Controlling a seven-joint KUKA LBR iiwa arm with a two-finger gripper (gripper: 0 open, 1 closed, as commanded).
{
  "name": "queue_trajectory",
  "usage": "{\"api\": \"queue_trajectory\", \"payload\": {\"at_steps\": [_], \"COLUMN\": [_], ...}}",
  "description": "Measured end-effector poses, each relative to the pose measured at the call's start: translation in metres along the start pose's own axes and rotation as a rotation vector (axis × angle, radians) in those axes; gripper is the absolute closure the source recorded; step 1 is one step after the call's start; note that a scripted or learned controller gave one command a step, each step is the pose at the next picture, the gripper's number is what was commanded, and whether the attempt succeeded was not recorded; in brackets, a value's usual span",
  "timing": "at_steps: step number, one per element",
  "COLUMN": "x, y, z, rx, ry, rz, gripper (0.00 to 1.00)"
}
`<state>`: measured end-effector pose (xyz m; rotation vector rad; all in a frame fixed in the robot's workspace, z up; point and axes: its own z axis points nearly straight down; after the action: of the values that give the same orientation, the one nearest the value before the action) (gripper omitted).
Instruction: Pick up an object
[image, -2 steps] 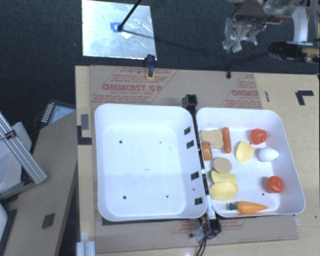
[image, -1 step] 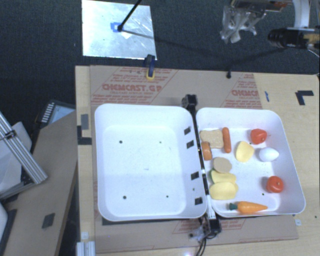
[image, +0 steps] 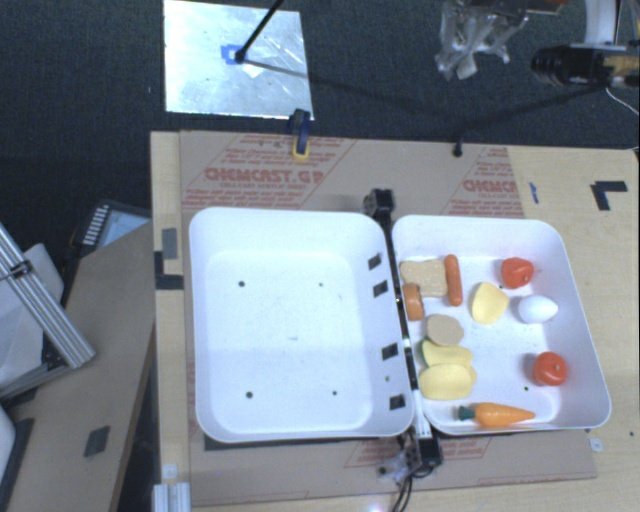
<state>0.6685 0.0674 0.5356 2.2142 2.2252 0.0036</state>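
Gripper (image: 470, 45) is parked high above the desk, well clear of both bins; finger state cannot be told, view blurred. Pick candidates are clustered in the right bin (image: 575, 300). The isolated egg (image: 537, 309) is probably best approached vertically.

bins (image: 280, 225): smooth white plastic | bench (image: 480, 170): matt printed board

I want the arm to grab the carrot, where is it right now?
The toy carrot lies along the near edge of the right bin in the camera view, just below the yellow pieces and left of the lower red tomato.
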Motion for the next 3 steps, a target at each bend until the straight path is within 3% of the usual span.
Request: {"api": "queue_trajectory", "payload": {"at_steps": [1,3], "x": [-0.101,-0.087], "y": [-0.001,0.000], "z": [0.000,0.000], "rx": [0.000,0.001], "ry": [-0.003,0.000], "rz": [0.012,0.001], "gripper": [1.00,1.00]}}
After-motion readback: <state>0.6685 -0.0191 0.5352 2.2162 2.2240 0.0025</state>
